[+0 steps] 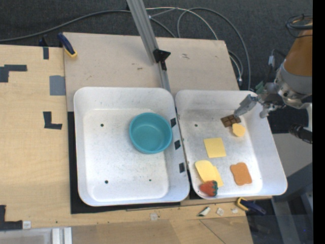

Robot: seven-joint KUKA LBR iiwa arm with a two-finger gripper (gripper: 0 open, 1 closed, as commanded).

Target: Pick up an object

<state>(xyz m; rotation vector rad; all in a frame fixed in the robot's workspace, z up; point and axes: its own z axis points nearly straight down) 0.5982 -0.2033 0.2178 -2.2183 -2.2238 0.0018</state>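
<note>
Reaching into the right bin [269, 151], the gripper [232, 119] sits low over a small brown piece [229, 120], with a round yellow bit [238, 130] just beside it. Whether its jaws are spread or closed I cannot tell; the tip looks blurred. To do this well, centre squarely over the brown piece, avoid nudging its yellow neighbour, then close firmly before lifting straight up.

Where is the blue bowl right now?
The blue bowl sits in the left bin, toward its right side, near the divide with the right bin holding the food pieces.
</note>
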